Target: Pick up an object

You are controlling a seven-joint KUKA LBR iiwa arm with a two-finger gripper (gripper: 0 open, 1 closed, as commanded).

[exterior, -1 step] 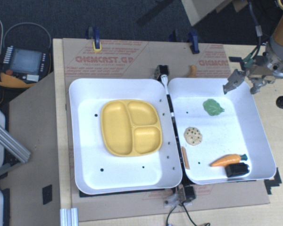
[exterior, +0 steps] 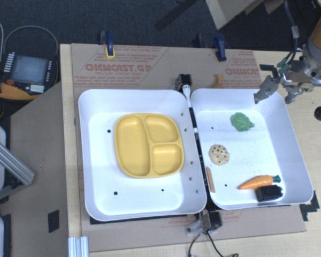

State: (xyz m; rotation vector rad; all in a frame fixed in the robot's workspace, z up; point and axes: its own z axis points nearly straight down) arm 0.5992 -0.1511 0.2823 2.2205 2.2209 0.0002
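Glossy plastic yellow tray (exterior: 148,144); smooth white bins (exterior: 96,116); cardboard bench (exterior: 160,58).

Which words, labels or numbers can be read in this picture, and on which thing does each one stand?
"CHEMCAST GP": red print on the brown cardboard sheet under the bins, at upper left.
The same red print at upper right: partly hidden, too blurred to read.
Screen of the black handheld pendant: too small to read.

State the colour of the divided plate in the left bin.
Pale yellow; the plate shows best in the camera view.

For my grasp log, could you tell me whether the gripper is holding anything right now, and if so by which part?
Nothing is held. The gripper hangs open above the right bin's far right corner, with nothing between its fingers.
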